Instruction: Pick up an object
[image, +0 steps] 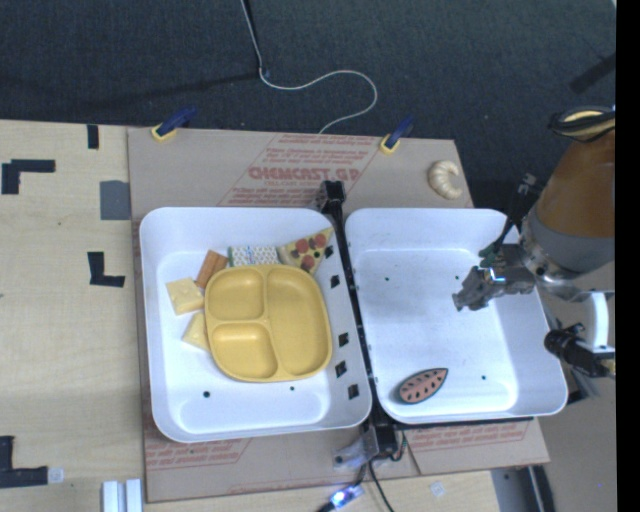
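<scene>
The left bin (160, 300) holds a plate (268, 322) near its middle, with small pieces (200, 290) along the plate's left and far sides. The right bin (530, 385) holds an oval thing (422, 385) near its front edge. The gripper (470, 296) is above the right bin's right part.

Robotics lab test bench — not a home or shop. Evidence: two shallow white bins (520, 395) set side by side on a printed cardboard sheet (300, 175); blue clamps (397, 131) pin that sheet at its far edge. Black tape marks (100, 268) on the wooden benchtop left of the cardboard; a white cable (320, 85) trails over dark carpet beyond it.
</scene>
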